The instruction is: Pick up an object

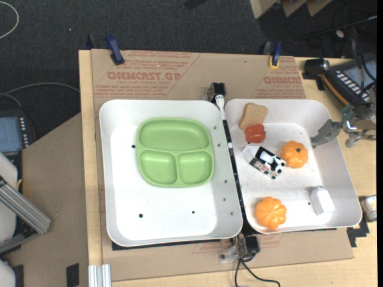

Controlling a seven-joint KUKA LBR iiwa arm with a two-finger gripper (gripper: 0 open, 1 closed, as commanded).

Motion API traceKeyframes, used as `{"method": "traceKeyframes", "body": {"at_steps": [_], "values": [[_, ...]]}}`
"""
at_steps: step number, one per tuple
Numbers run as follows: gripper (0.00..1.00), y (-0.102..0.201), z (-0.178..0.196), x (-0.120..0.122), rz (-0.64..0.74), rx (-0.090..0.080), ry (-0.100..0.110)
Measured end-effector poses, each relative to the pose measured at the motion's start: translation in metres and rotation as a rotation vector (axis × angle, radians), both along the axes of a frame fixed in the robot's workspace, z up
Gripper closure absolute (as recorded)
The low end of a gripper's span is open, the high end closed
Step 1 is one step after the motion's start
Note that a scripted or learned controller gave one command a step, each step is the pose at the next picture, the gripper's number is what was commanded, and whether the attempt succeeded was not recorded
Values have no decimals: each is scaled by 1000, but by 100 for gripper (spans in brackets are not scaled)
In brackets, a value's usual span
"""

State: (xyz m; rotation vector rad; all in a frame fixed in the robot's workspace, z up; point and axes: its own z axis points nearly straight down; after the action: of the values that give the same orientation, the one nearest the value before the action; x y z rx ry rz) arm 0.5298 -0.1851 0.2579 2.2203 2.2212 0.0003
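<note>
Pumpkin (270, 212), small, orange, ribbed; second pumpkin (294, 153), round, orange

1. Looking like a robotics lab setup, not anyone's home: two white bins (167, 232) are sitting on a board (173, 70) that's clamped (114, 49) down.
2. Cables (36, 91) are trailing over dark carpet (90, 11), and aluminium framing (24, 208) is poking in at the left.
</note>
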Motion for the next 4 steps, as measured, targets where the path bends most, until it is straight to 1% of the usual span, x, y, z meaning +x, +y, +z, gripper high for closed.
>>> {"method": "traceKeyframes", "body": {"at_steps": [1, 2, 3, 4], "values": [[0, 54, -122, 13, 5, 6, 12], [0, 34, -153, 40, -1, 0, 0], [0, 80, -174, 52, 5, 3, 3], [100, 77, -162, 52, 0, 1, 0]]}}
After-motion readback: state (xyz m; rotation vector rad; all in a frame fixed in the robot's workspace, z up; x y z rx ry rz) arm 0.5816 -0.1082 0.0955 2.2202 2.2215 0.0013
